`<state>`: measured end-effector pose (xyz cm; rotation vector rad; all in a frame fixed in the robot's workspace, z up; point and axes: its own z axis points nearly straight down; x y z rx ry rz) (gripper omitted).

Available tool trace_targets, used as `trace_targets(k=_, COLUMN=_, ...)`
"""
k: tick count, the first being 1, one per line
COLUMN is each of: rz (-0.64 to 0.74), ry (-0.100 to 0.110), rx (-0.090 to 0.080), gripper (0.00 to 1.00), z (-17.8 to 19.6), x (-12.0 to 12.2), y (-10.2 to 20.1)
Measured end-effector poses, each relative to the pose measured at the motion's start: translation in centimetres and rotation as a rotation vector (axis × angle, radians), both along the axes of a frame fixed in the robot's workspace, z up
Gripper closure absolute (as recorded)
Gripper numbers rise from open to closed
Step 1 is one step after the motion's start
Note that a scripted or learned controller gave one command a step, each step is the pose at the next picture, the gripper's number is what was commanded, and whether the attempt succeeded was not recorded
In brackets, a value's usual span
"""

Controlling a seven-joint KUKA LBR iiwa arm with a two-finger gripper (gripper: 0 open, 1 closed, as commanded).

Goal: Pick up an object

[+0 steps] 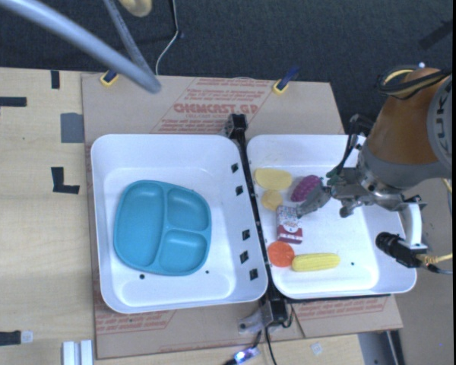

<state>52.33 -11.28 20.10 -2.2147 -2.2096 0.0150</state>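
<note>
Surface (30, 204): pale wood, carrying a brown cardboard sheet (205, 105) with red printed lettering; two shallow white bins sit side by side on the cardboard.
Left bin (106, 158): holds one thing, a blue divided plate (162, 226) with three compartments, lying flat toward the bin's left half.
Right bin (380, 276): holds a small cluster of toy foods, all gathered in its left half near the black divider (247, 196) between the bins.
Yellow piece (273, 179): rounded and lemon-like, at the top of the cluster, with a smaller pale yellow piece (271, 199) just below it.
Purple piece (307, 184): bumpy, like a bunch of grapes, just right of the yellow piece and just beside the tip of the hand.
Red and white packet (289, 224): small, lying below the purple piece.
Orange piece (281, 254): round, near the bin's lower left, touching or almost touching the corn.
Corn cob (315, 262): yellow, lying on its side near the bin's front edge.
Arm (410, 135): grey with an orange band, reaching in from the right over the right bin.
Hand (313, 201): low over the cluster, its grey tip between the purple piece and the packet; I cannot tell whether it is grasping anything or how its grip stands.
</note>
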Motion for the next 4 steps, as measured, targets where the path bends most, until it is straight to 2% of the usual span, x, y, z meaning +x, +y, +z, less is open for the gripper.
trace_targets(k=1, rz=0.004, ry=-0.014, rx=-0.002, gripper=0.00, z=0.7, x=0.3, y=0.0)
trace_targets(k=3, rz=0.002, ry=-0.009, rx=-0.002, gripper=0.00, z=-8.2, x=-0.1, y=-0.1)
trace_targets(k=4, rz=0.003, ry=-0.014, rx=-0.003, gripper=0.00, z=-11.8, x=-0.1, y=-0.1)
